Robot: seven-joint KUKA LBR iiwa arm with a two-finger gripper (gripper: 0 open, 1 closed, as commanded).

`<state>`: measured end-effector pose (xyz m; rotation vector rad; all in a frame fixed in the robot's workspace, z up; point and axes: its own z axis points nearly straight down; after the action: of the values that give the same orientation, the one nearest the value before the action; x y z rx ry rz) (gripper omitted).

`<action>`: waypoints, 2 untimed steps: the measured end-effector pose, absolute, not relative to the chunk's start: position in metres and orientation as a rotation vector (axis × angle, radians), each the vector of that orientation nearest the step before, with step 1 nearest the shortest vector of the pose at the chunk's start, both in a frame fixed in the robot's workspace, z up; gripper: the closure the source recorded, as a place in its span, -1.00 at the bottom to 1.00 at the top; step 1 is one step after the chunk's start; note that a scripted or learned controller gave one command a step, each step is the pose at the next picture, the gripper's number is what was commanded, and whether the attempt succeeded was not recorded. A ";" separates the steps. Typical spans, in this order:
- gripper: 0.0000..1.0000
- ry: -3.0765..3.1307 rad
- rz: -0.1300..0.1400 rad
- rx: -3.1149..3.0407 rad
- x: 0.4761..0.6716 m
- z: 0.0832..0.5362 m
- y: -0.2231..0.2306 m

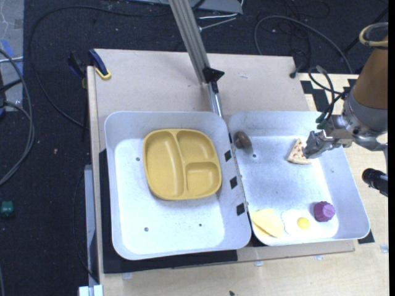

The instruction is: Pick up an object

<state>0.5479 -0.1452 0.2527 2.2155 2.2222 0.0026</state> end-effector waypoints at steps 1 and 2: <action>1.00 2.229 0.002 2.213 0.560 0.251 -0.099; 1.00 2.232 0.001 2.213 0.557 0.253 -0.039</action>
<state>0.5568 -0.0391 0.2534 2.2131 2.2324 0.0007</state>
